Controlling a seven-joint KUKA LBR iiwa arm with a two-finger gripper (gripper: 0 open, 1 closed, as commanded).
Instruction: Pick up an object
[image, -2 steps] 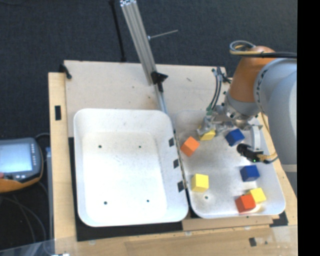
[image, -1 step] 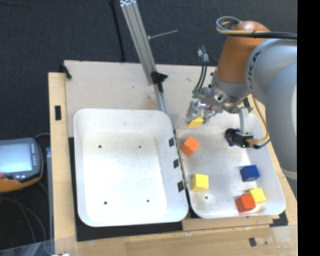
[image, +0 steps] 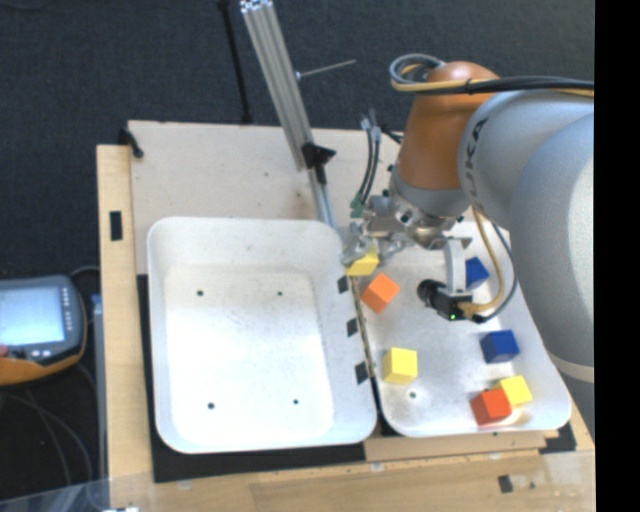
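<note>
The pincer (image: 362, 248) sits at the right bin's (image: 430, 418) far-left corner over a yellow block (image: 363, 265); whether its fingers grip is hard to tell. Against the wall, the block may wedge or slip. Blocks: three yellow, two orange, two blue.

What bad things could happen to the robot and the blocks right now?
1. The tool sits right at the inner wall of the right bin, so it might bump the rim.
2. The small yellow block under it lies at that edge and touches or nearly touches the orange block; a grab may slip or nudge the orange one.
3. The slanted metal bar runs close beside the arm, which might graze it.
</note>
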